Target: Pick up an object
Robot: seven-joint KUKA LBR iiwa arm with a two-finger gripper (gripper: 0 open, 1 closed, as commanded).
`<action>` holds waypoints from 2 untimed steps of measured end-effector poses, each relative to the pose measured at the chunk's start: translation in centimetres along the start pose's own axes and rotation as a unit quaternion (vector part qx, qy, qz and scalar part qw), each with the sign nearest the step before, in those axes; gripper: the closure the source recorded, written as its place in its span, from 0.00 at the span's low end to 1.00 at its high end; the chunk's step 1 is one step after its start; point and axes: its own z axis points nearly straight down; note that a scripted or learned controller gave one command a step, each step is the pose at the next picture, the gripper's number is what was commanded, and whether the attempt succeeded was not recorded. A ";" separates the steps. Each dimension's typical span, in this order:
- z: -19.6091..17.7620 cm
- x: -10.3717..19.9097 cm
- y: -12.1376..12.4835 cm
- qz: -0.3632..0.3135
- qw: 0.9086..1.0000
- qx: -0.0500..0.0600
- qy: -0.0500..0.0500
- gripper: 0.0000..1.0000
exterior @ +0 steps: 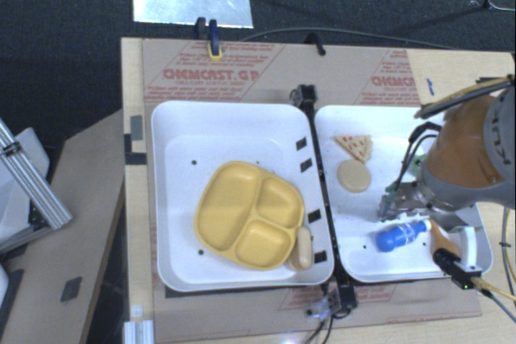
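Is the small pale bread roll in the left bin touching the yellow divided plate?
Touching. In the camera view, the bread roll lies against the lower right edge of the yellow plate, with no white floor of the left bin showing between them.

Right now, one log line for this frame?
tool in right bin | above blue bottle | bottle lying down | not gripped

Bench [137, 254] bears two white bins [173, 173] side by side.

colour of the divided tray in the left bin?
Yellow. The tray shows best in the camera view, lying in the left bin.
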 end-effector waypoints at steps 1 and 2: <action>-6.3 -0.1 0.8 -0.001 1.000 -0.002 -0.001 1.00; -10.7 -0.3 0.5 0.000 1.000 -0.002 -0.001 1.00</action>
